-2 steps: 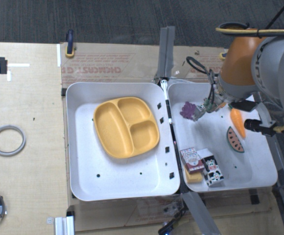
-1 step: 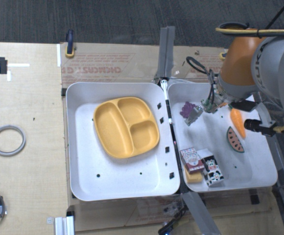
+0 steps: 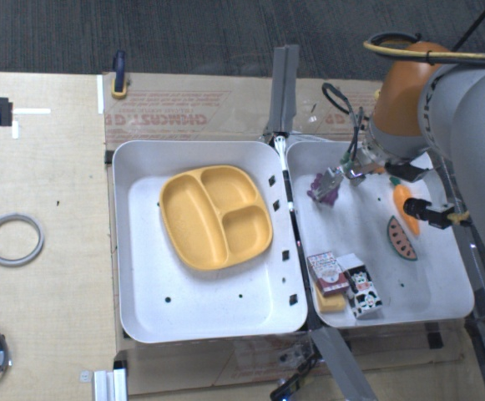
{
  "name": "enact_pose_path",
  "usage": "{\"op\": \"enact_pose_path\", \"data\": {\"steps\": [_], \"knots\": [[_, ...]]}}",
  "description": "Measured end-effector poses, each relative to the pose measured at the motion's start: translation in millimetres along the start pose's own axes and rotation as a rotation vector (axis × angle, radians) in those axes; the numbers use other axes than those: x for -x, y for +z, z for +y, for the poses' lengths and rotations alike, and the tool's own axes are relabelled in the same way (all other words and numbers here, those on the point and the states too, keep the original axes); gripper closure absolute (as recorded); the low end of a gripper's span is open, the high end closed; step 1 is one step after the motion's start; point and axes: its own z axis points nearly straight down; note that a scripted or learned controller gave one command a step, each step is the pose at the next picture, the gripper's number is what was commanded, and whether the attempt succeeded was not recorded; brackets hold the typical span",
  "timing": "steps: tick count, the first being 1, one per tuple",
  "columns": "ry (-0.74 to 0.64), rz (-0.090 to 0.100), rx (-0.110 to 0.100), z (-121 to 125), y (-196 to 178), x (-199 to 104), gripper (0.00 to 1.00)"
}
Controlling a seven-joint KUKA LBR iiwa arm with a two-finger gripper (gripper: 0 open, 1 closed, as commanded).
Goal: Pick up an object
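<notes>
- The gripper (image 3: 352, 172) hangs low over the far end of the right bin (image 3: 442, 307); whether it is open or closed cannot be told, since the wrist hides it.
- Just to its left lies a small purple toy (image 3: 325, 187), touching or almost touching the tip. It looks like the nearest candidate for the pick, but nothing shows it being held.
- The toy's long axis seems to run slantwise, from near the tip down and away toward the bin's middle wall.
- To the gripper's right and a little nearer the camera sits an orange piece (image 3: 404, 200), close under the arm.
- Past that, further toward the camera, lies a watermelon slice (image 3: 401, 239), its length running roughly along the bin's depth.
- Well off from the gripper, at the bin's near end, a cluster of small boxes (image 3: 342, 284) sits together.
- Farthest, across the wall, the left bin (image 3: 142, 307) holds a yellow divided plate (image 3: 216, 216).
- Judged so, the coming move turns on a short shift leftward and down.
</notes>
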Motion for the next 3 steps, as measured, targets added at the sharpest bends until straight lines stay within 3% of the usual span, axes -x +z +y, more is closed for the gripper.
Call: {"op": "enact_pose_path", "data": {"steps": [1,2,3], "knots": [[-0.003,-0.003,0.001,0.9,-10.0,0.0,1.00],[-0.128,0.000,0.000,-28.2,-99.7,-47.4,1.00],[-0.128,0.001,-0.001,-28.4,-99.5,-47.4,0.00]]}}
